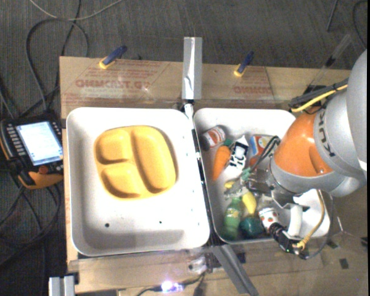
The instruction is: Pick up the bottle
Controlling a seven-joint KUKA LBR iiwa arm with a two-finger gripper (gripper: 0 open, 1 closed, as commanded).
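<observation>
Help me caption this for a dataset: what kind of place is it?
Likely a robotics lab bench set up for pick trials. Two white bins sit side by side on a board, a grey and orange arm reaches over the cluttered one, and a handheld control pendant with loose cables lies alongside.

Dark grey carpet (142, 23) lies under the bench, crossed by loose cables (49, 17). Cardboard (129, 85) covers the benchtop, held by blue-and-yellow clamps (113, 56). A lit handheld screen (34, 142) rests at left
</observation>
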